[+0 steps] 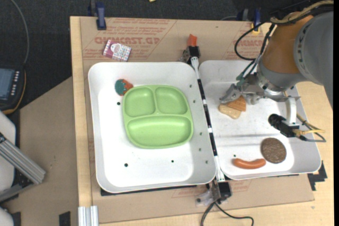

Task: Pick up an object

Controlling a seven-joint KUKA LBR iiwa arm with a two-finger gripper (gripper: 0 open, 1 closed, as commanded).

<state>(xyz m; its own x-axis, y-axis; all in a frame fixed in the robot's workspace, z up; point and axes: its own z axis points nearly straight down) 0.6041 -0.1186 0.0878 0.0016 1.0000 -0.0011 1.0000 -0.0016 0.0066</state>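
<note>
Gripper (239,93): low in the right bin (222,74), at the bread piece (233,108); finger state cannot be told.
Bread piece: left part of right bin, touching the gripper tip.
Neighbours: sausage (249,163), brown patty (274,150), well apart.
Risk: flat bread may slide aside; a shallow pinch would lift nothing.

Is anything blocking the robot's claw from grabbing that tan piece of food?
Nothing visible. The gripper sits right at the tan bread-like piece in the right bin. The sausage and brown patty lie apart, nearer the front.
</note>
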